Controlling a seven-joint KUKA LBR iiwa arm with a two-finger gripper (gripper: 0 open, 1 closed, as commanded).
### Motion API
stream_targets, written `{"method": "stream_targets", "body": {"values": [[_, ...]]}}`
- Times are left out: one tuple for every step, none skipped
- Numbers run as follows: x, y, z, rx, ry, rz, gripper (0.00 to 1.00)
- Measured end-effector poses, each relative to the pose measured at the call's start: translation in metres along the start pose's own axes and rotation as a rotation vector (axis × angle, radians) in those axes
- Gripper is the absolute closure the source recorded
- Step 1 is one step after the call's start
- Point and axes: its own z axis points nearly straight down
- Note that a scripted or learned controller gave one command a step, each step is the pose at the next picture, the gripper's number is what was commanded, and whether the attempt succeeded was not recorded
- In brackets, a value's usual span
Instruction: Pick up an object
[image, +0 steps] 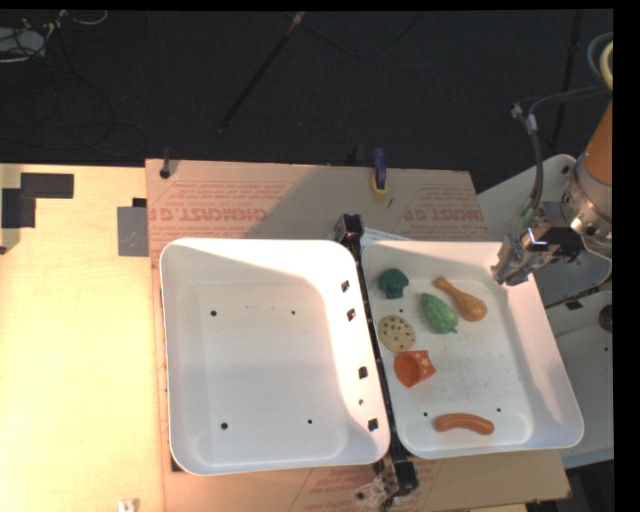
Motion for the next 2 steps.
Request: {"method": "stream_targets", "body": {"values": [[0.007,-0.002,0.126,0.023,0.004,0.005,1.00],[0.055,0.011,0.032,0.000,0.002,0.000,1.00]]}}
